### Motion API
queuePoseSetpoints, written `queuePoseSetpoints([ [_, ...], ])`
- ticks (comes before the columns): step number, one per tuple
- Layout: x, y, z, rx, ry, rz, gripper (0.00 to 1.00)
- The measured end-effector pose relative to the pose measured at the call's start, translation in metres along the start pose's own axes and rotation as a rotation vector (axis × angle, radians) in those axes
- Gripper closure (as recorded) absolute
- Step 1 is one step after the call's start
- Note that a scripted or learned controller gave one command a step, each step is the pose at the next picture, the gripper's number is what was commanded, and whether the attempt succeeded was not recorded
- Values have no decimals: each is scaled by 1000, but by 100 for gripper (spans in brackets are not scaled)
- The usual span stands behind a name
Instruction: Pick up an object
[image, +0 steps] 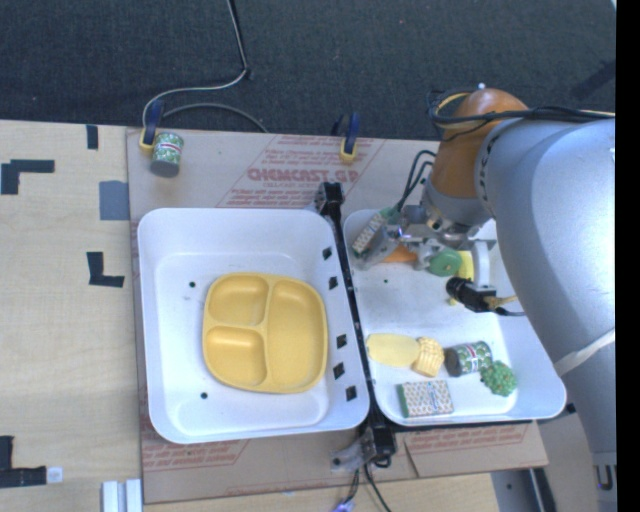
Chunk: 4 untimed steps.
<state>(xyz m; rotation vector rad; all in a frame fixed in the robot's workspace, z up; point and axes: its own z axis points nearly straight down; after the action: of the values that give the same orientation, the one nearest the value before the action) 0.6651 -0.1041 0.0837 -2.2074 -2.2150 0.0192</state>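
The gripper (412, 238) hangs at the right bin's (540, 395) far edge, jaw state unclear; the corn cob (429, 356) near its front edge lies lengthwise front-to-back

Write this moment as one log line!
gripper: far end of right bin | fingers: unclear | yellow tray: left bin | pick: not confirmed
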Motion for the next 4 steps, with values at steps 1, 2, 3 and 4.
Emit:
queuePoseSetpoints([
  [1,1,-2,-9,11,2,-1,100],
  [2,0,-2,-9,9,-1,-1,0],
  [3,1,-2,-18,12,-1,-2,100],
  [4,1,-2,-18,11,-1,-3,0],
])
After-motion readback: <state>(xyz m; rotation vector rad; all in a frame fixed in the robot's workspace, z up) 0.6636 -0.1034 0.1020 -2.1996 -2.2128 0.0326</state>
